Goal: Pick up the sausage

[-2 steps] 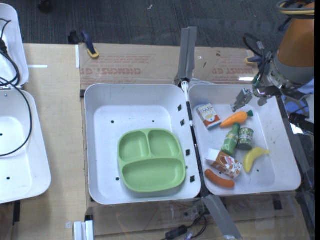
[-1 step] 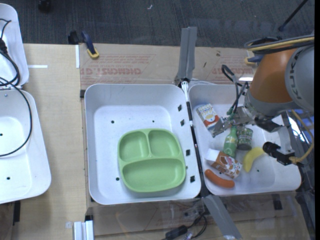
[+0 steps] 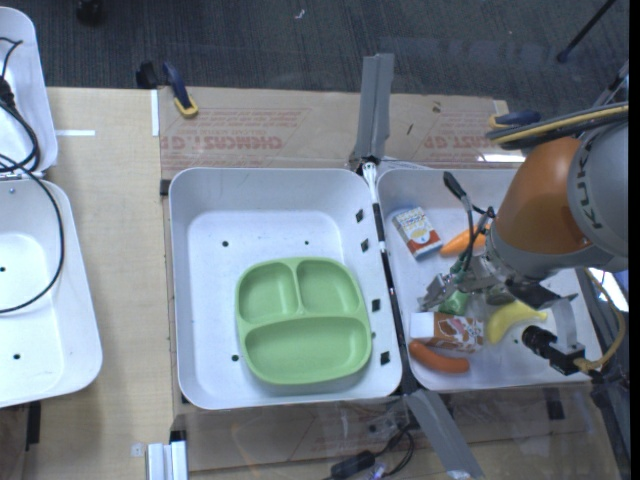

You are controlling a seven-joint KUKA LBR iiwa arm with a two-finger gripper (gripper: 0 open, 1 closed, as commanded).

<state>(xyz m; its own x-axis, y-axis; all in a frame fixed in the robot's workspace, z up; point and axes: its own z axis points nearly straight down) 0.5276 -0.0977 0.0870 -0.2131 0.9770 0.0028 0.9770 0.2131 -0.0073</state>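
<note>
The grey arm with its orange band (image 3: 540, 203) leans over the right white bin (image 3: 430, 183), its gripper (image 3: 458, 290) low among the clutter; how its jaws stand I cannot tell. Just below them lies the orange-red sausage (image 3: 438, 358), near the bin's front wall. A yellow banana (image 3: 512, 318) sits to their right, a small blue-and-white carton (image 3: 416, 230) above. The left bin (image 3: 190, 268) holds a green divided plate (image 3: 301, 320).

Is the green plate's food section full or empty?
Empty: all three compartments of the green plate show bare green, in the left bin.
</note>
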